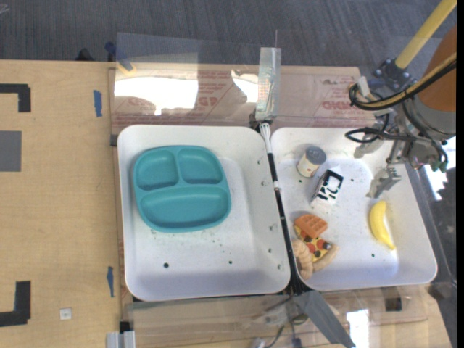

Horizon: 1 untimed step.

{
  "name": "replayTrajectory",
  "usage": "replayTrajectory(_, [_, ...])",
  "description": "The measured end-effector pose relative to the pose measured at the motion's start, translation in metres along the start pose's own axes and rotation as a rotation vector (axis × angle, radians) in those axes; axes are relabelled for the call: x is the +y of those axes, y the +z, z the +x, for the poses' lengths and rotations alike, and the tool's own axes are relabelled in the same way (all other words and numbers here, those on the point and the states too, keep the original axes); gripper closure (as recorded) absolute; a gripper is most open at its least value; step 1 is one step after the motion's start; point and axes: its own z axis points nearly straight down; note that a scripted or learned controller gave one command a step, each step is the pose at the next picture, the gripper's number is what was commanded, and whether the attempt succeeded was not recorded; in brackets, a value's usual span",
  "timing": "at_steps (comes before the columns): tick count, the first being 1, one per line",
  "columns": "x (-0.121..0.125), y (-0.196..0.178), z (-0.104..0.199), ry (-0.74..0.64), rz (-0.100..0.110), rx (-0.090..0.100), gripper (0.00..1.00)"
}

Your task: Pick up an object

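Two white bins are set side by side on a plywood bench. Loose stuff is scattered in the right bin (413,263), likely for easy picking. Fingers on the gripper (383,182) look parted, nothing held, poised just above the banana (381,225).

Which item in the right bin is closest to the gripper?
The yellow banana, lying just below the gripper. The cup, black-and-white box and pizza toy sit farther toward the divider.

The arm (435,85) has a grey body with an orange part near the wrist. Black cables (377,96) loop around the wrist. The gripper (383,183) is of grey metal, with thin fingers.
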Motion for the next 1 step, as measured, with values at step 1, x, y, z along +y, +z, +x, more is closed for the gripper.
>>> replayTrajectory(1, [0.0235, 0.0889, 0.0001, -0.113, 0.011, -0.036, 0.0])
